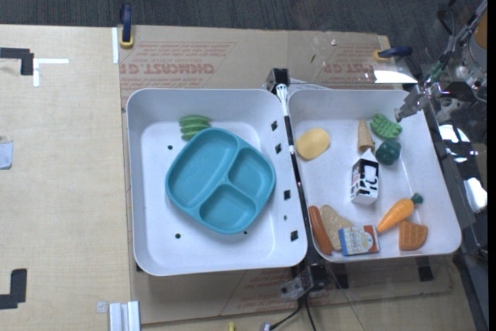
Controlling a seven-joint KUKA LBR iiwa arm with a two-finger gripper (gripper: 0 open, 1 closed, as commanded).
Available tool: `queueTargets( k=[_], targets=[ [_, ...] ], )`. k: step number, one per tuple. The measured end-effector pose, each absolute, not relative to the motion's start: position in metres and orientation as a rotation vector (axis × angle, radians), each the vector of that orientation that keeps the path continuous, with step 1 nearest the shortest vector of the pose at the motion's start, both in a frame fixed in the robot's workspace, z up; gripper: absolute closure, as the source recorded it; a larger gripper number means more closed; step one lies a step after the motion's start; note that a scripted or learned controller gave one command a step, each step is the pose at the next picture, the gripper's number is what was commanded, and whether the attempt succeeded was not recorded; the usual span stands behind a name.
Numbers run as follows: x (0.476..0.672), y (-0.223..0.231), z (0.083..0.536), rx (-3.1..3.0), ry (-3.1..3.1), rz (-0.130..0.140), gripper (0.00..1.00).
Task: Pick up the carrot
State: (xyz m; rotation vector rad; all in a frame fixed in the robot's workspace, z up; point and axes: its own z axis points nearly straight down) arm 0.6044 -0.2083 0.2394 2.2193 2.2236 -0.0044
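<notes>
Left white plastic bin (147, 190): a teal three-compartment plastic plate (221, 181) sits near the middle, rotated diagonal to the bin walls. A green pea-pod toy (195, 123) lies just behind it at the upper left, its lower edge touching or tucked under the plate rim, can't tell which.

Right white plastic bin (341, 101), from its left side: a pale yellow rounded toy, potato-like (313, 143), sits near the divider. Front left corner has a red sausage toy (318, 230) along the wall, a tan bread-slice toy (336, 223) against it, and a small carton with a blue and orange label (358, 240) overlapping the bread. Mid-bin: a black-and-white milk carton toy (365, 181), tilted. Behind it is a tan cone (365, 135), then a leafy green toy (385, 126) and a dark green round toy (387, 153) just beside each other.

The orange plastic carrot with a green top (397, 213) lies flat toward the front right of the right bin, green end pointing up-right, tip just beside the labelled carton. An orange ridged block (413, 236) is just in front of it, close to touching.

The gripper (415, 98) is at the right bin's back right corner, over the rim, well apart from the carrot. Nothing visible between its fingers; opening width can't be told, too small and cluttered.
</notes>
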Motion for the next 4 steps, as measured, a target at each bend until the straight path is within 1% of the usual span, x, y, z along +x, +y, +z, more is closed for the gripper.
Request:
queueTargets(
  k=[1, 2, 3, 4],
  targets=[
    [0.540, -0.211, 0.173, 1.984, 2.435, -0.002, 0.00],
    [0.488, -0.221, 0.092, 1.694, 2.646, 0.003, 0.00],
    [0.490, -0.221, 0.101, 1.700, 2.635, 0.006, 1.00],
    [0.499, -0.142, 0.186, 1.726, 2.621, 0.000, 1.00]
  ],
)
